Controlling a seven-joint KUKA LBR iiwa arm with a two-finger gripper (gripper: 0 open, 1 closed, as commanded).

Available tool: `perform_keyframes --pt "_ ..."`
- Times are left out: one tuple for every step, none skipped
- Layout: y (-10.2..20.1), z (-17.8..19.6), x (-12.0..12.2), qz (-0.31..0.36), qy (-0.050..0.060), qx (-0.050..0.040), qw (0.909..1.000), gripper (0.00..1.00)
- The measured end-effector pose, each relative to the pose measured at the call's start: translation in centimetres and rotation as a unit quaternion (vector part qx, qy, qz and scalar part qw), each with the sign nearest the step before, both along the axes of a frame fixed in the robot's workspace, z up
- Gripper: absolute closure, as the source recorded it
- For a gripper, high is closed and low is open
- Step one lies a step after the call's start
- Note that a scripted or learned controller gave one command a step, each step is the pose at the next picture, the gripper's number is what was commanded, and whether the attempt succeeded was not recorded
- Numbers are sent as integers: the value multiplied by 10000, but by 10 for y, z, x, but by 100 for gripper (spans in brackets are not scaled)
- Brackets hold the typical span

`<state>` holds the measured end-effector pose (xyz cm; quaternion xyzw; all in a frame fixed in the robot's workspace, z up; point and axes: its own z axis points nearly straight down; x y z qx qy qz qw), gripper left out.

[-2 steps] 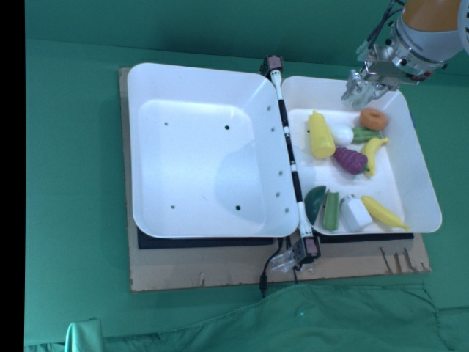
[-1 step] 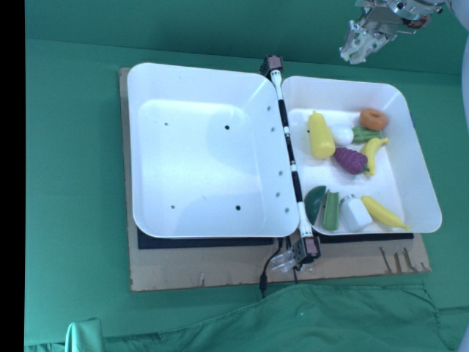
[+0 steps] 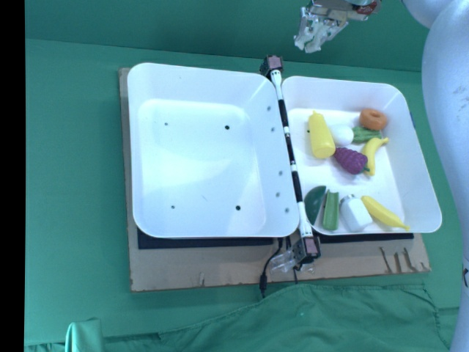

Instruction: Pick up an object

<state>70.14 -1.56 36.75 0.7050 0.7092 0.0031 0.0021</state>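
Camera view — pincer [image 3: 314, 41] hangs above right bin [image 3: 418, 167] — spread or pressed together, cannot tell.

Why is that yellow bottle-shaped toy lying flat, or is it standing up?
Lying down. The yellow bottle-shaped toy shows its whole length along the floor of the right bin, narrow tip pointing to the far rim, beside a white egg-like piece.

The gripper [image 3: 314, 41] is seen up above the far edge of the right bin [image 3: 410, 189], nothing between its fingers. Toy food's piled there: yellow squash [image 3: 320, 136], orange donut [image 3: 373, 118], purple grapes [image 3: 351, 160].
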Motion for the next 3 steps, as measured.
perform_keyframes --pt "21 -36 -1 -31 34 -9 10000 100" --pt "51 -20 -5 -30 -6 -9 10000 100" --pt "121 -1 -1 -8 -6 6 10000 100"
